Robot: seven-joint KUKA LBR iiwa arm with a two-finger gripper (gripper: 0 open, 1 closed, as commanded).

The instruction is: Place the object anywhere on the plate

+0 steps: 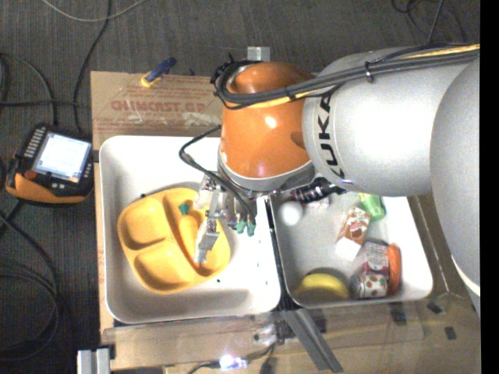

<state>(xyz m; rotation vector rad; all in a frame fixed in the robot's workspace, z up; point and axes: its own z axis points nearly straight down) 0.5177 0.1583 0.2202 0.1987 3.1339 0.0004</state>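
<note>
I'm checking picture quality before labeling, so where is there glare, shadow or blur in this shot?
Camera view: glare blows out the grey arm casing and a highlight shines on the orange band; the arm shades the white bins' near walls; the tool over the yellow plate looks soft, fingers hard to read.

We are seeing a glossy orange band (265, 127) on the arm's (390, 123) smooth grey shell, both catching highlights. The yellow plate (160, 244) is looking like smooth plastic with a soft sheen. The white bins (148, 306) are appearing smooth and slightly shiny. Behind them, brown cardboard (148, 107) is looking matt and papery.
</note>
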